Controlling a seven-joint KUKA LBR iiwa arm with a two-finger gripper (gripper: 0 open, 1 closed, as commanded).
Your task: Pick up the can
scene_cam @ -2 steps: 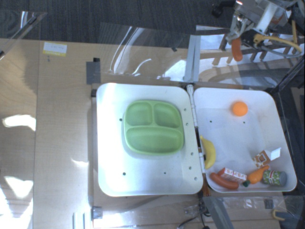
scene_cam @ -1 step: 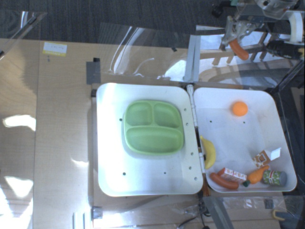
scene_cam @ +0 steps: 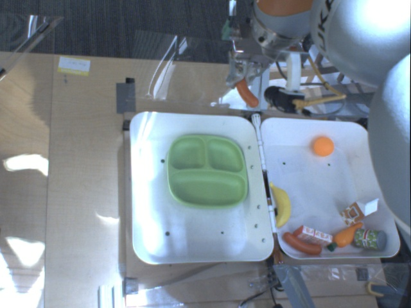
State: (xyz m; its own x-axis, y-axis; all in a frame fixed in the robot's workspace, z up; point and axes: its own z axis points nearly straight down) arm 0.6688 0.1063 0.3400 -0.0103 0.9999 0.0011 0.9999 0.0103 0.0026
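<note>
The can (scene_cam: 369, 239), small with a green label, lies on its side in the near right corner of the right bin (scene_cam: 292, 133). My gripper (scene_cam: 246, 85) is far from it, raised over the far edge of the bench above the seam between the two bins. Its fingers are closed on a red sausage-shaped toy (scene_cam: 246, 94) that hangs tilted from their tips. The grey arm and its orange band fill the upper right.
Beside the can lie a carrot (scene_cam: 345, 236), a small carton (scene_cam: 314, 235), a red sausage (scene_cam: 302, 243) and a brown-and-white box (scene_cam: 355, 212). A banana (scene_cam: 280, 204) hugs the right bin's left wall; an orange ball (scene_cam: 323, 146) sits farther back. The left bin (scene_cam: 144, 191) holds a green divided plate (scene_cam: 207, 171).
</note>
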